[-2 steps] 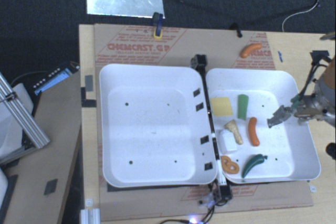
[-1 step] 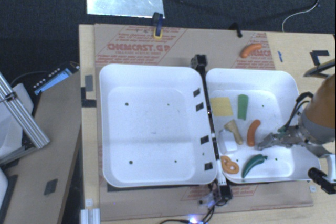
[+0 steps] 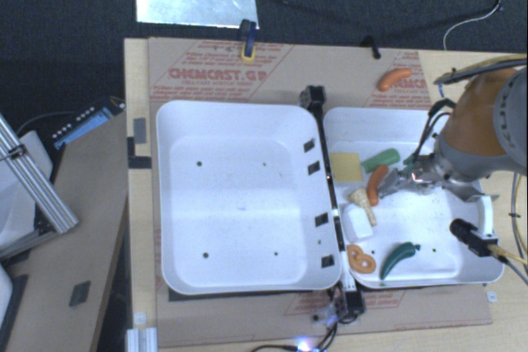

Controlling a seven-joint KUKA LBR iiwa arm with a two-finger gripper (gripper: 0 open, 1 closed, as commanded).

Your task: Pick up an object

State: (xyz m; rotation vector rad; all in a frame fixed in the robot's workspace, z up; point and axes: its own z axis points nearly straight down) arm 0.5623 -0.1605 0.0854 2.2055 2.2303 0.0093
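Note:
The right bin (image 3: 429, 121) holds a yellow square piece (image 3: 345, 166), a green piece (image 3: 380, 158), an orange-red carrot-like piece (image 3: 374, 184), a beige piece (image 3: 362, 204), a pretzel (image 3: 360, 259) and a dark green pepper (image 3: 399, 256). My gripper (image 3: 394, 180) reaches in from the right, low in the bin, its tips right beside the orange-red piece and just below the green one. Nothing is visibly held between its fingers.
The left bin (image 3: 239, 198) sits beside the right one, with a black divider (image 3: 326, 177) between them. An orange sausage-shaped toy (image 3: 394, 79) lies on the cardboard behind the right bin. A yellow clamp (image 3: 247, 41) stands at the back edge.

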